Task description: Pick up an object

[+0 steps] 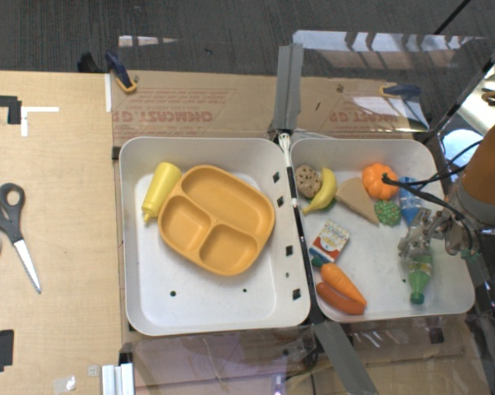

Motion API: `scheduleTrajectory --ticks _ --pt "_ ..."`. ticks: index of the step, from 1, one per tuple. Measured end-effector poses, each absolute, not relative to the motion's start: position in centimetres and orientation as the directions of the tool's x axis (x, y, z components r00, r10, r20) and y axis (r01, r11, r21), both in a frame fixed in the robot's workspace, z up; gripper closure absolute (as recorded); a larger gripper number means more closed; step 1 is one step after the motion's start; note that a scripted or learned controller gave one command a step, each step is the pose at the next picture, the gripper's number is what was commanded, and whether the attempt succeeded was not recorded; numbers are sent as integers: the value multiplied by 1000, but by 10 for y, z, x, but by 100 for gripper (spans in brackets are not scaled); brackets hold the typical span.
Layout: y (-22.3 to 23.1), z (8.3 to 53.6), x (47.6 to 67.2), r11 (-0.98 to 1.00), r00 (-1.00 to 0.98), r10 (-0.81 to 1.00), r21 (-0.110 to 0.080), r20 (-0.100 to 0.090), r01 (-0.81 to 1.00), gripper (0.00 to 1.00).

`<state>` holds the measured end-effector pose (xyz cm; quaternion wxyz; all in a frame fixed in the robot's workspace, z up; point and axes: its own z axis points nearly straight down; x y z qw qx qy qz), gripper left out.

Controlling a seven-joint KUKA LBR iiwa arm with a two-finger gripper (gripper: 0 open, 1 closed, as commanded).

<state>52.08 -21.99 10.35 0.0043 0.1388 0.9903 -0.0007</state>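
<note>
Your pincer (418, 239) hangs low in the right bin (371, 309), just above a green bottle (418, 280); you cannot tell its state. Nearest you in that bin lies a carrot (343, 285), then a small carton (330, 241), then a banana (322, 192), cookie (306, 179) and orange (379, 181). Across in the left bin (206, 303) sits a yellow tray (217, 219).

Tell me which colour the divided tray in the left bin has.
The divided tray is yellow-orange, plain, with no pattern; the camera view shows it.
</note>
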Motion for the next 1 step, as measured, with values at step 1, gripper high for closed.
scheduleTrajectory --ticks 1 --pt "-220 103 521 961 -961 275 0 -9 275 0"
